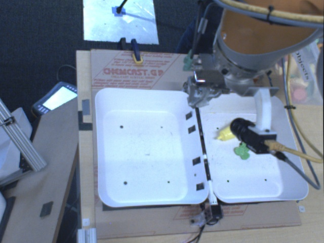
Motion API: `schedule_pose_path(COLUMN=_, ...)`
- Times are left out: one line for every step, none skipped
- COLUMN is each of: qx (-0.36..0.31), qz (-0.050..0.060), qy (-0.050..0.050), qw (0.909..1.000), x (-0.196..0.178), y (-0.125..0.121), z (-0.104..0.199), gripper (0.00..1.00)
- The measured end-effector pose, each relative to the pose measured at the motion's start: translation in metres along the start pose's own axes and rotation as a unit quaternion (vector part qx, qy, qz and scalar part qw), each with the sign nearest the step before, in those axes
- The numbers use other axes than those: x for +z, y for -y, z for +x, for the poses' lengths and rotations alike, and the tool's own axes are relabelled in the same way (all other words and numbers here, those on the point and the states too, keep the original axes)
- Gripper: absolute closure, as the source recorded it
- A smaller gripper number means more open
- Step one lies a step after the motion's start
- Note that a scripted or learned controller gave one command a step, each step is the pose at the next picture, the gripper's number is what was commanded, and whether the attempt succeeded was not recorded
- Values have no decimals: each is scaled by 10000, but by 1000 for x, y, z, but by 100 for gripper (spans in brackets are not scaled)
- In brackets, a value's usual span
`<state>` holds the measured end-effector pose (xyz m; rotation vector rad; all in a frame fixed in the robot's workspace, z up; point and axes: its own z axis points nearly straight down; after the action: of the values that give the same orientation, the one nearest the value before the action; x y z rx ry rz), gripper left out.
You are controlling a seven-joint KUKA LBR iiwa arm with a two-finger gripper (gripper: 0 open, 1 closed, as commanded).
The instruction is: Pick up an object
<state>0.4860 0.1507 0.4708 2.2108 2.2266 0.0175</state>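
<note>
Metal gripper (199,96) hangs over far rim where left bin (142,151) meets right bin (266,186); cannot tell if open or shut. Small yellow lump (225,133), bumpy green thing (243,152) lie in smooth white right bin.

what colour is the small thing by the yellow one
Small thing: green, seen in the camera view.
</note>
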Motion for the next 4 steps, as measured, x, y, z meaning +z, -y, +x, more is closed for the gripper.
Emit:
schedule_pose_path(qx=-2, qz=25, qy=14, qw=10000, x=-6, y=-1, z=-1, gripper=100)
schedule_pose_path(qx=8, qz=113, qy=44, qw=9999, x=138, y=2, z=30, gripper=100)
schedule_pose_path(qx=50, qz=20, qy=22, qw=10000, x=80, y=-12, z=-15, gripper=100)
schedule_pose_path(qx=11, qz=-34, qy=-5, qw=10000, x=-51, y=-1, z=-6, gripper=100)
